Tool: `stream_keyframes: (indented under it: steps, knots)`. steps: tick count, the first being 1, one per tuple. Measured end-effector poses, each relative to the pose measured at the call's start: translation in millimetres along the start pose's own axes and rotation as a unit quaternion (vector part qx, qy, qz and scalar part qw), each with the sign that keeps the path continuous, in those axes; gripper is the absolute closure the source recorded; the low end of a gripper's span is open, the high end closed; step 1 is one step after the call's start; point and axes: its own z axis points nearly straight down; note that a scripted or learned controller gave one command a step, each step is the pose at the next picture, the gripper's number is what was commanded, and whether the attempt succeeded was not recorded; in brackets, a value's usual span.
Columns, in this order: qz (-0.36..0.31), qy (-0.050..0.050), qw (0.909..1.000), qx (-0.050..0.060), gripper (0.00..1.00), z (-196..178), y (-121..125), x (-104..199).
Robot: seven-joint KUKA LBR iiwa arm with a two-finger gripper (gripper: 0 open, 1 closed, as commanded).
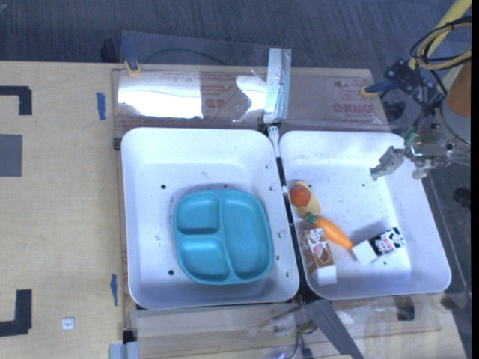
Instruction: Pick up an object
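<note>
Gripper [392,163], grasp state unreadable, hangs over right bin [434,264]; toy carrot [334,232] crowds two small cartons, so a descent may hit several

Left bin [142,200] holds a blue tray [222,235]; right bin [426,253] holds carrot [334,232], cartons and ball [301,195]; hand [391,161] near its right edge.

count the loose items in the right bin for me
4, all in the right bin: a round orange fruit near its left wall, a carrot just below it, a brown carton at the front left, and a cow-print carton at the front right. None looks hidden.
</note>
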Motion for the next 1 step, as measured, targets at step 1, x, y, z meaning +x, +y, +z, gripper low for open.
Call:
stream_keyframes:
  steps: [1]
  knots:
    - [0.018, 0.0, 0.9998, 0.003, 0.0, 69.5, -21.1, 32.3]
